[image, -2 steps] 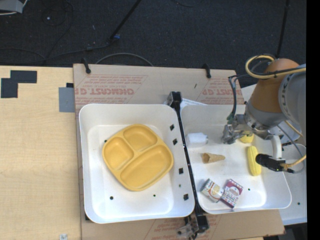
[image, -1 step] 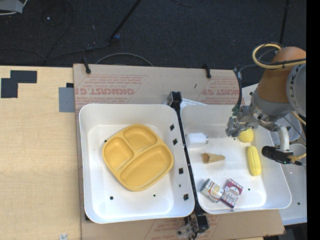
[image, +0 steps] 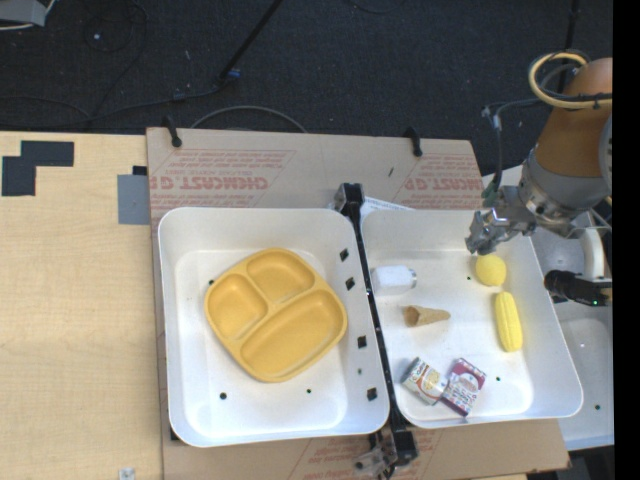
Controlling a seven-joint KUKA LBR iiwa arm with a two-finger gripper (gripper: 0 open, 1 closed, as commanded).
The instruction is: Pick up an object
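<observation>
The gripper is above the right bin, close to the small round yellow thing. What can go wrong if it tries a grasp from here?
1. The gripper sits beside the yellow ball, not over it; a descent may knock the ball so it rolls away.
2. The corn cob lies close below the ball and could get nudged.
3. The right bin's wall is near, leaving little room.

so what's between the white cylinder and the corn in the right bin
In the camera view, a small brown cone lies between the white cylinder and the corn, touching neither.
</observation>
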